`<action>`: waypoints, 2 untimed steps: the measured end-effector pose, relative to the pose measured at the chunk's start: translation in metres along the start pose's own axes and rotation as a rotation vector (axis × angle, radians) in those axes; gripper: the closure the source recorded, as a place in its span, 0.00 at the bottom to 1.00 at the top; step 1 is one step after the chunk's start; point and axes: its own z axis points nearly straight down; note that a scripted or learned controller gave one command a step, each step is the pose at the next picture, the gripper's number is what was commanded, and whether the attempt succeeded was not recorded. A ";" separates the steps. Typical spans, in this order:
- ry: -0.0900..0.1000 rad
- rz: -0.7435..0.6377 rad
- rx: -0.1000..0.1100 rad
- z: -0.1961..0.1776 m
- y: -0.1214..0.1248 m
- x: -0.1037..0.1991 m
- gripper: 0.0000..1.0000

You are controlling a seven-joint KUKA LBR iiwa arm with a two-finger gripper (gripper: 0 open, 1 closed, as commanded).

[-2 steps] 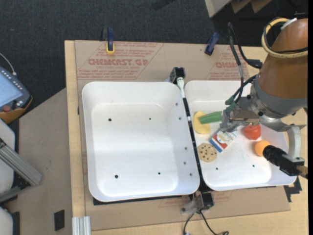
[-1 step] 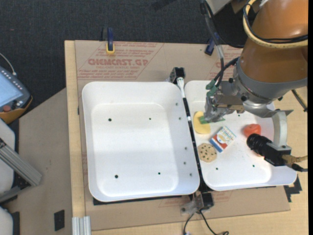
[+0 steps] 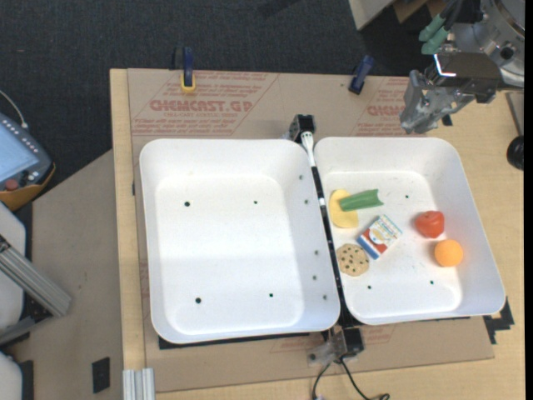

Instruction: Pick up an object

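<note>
The right bin [image 3: 466, 182] holds several small items: a green piece [image 3: 361, 198] lying over a yellow piece [image 3: 342, 212], a small red, white and blue carton [image 3: 380, 236], a round cookie [image 3: 353, 260], a red item [image 3: 430, 223] and an orange ball [image 3: 448, 253]. My gripper [image 3: 420, 117] hangs above the bench just beyond the right bin's far rim, apart from all the items. Nothing shows between its fingers.
The left bin [image 3: 166, 223] lies beside the right one, joined along a black centre strip [image 3: 321, 215]. Blue clamps [image 3: 187, 65] [image 3: 361, 73] hold the brown board at the back. A device with a screen [image 3: 17, 152] sits off the bench at far left.
</note>
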 end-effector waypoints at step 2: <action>0.002 -0.005 0.010 0.031 -0.004 0.112 1.00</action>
